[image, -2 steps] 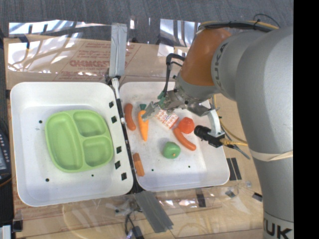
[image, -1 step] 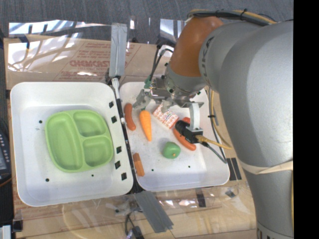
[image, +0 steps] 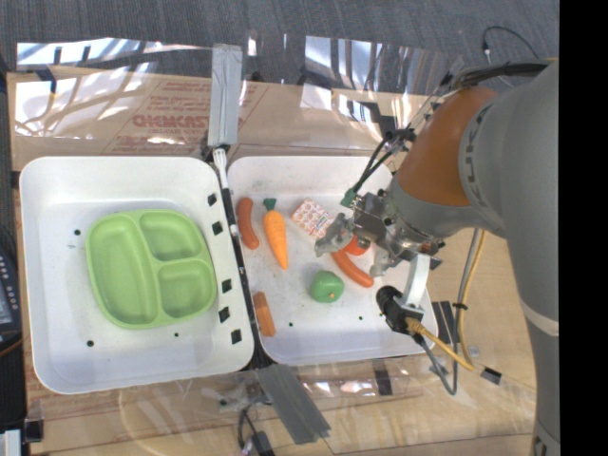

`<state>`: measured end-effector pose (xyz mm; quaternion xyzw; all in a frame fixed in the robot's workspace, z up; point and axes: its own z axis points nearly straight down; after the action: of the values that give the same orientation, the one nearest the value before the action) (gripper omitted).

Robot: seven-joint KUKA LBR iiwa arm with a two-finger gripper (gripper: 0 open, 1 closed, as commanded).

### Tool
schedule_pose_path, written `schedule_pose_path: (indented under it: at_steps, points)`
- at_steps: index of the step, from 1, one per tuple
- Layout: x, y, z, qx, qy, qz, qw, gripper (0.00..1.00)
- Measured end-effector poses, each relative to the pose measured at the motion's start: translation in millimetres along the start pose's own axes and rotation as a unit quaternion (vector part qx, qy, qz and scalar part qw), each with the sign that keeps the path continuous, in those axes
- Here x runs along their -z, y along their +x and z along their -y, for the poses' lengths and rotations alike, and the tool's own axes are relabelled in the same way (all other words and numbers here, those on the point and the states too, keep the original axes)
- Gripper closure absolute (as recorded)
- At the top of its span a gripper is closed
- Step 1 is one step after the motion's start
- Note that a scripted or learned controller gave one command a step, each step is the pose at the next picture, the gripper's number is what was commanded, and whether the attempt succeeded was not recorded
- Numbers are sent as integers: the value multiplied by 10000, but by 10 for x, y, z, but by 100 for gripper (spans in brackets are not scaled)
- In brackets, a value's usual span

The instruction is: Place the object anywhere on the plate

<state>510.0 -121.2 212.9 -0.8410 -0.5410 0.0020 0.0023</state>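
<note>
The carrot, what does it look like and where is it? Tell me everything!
The carrot is a bright orange toy, plastic-looking, with a small dark green top. It lies flat on the floor of the right bin, green end pointing away from the camera, tip toward it. A reddish sausage lies just to its left. Nothing seems to touch it.

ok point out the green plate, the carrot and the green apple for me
green plate (image: 122,272): camera view, on the large left compartment's floor.
carrot (image: 276,238): camera view, on the middle of its orange body.
green apple (image: 327,287): camera view, on the centre of its rounded top.
</note>
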Motion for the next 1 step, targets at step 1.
schedule_pose_path:
  at_steps: [1]
  points:
    - [90,8,-1,35,19,-1,10000,100]
